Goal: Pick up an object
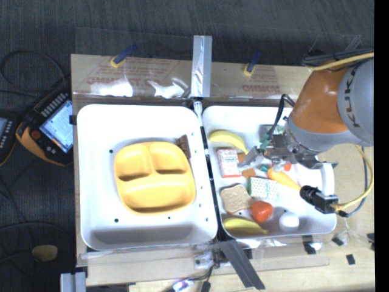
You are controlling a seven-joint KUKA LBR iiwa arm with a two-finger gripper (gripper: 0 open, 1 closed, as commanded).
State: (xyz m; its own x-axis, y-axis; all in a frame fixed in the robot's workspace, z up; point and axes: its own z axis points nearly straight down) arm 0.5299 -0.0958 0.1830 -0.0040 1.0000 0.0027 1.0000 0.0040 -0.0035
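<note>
The gripper (262,156) is low in the right bin (316,227), near its middle; whether it grips anything cannot be told. The bin's far wall and the divider leave little room. A pink box (228,162) lies just left of it, a banana (227,140) beyond that. A green box (263,188), bread (235,198) and tomato (262,211) lie nearer the camera. The yellow tray (154,176) sits in the left bin (97,120).

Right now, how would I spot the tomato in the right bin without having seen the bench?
Look in the right bin, the one crowded with toy food. Near its front edge sits the tomato, between the slice of bread and a white egg, just above a banana. It is the only round red thing there.
</note>
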